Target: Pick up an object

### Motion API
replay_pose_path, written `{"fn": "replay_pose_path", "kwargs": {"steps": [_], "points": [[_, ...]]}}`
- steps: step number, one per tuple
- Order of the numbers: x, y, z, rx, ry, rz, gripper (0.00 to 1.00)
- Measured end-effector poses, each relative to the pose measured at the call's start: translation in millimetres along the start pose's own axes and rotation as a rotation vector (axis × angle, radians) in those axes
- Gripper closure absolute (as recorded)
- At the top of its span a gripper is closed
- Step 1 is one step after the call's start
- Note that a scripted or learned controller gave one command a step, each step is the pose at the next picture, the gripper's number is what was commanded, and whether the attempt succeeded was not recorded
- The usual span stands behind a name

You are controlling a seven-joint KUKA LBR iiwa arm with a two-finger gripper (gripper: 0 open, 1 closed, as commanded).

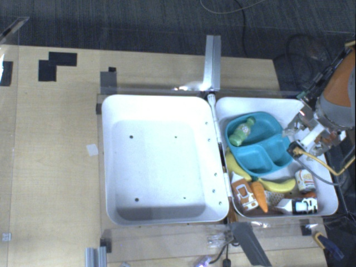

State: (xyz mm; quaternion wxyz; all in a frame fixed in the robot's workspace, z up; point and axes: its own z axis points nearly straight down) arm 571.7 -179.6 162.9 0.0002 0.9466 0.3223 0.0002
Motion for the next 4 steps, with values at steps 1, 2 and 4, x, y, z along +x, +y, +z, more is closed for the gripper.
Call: {"fn": "replay_pose_path", "kwargs": {"steps": [1, 2, 4], "points": [[9, 36, 61, -0.001, 0.000, 0.178, 0.00], [36, 67, 67, 0.037, -0.039, 0.288, 0.00], [43, 55, 11, 0.006, -0.009, 0.112, 1.00]]}}
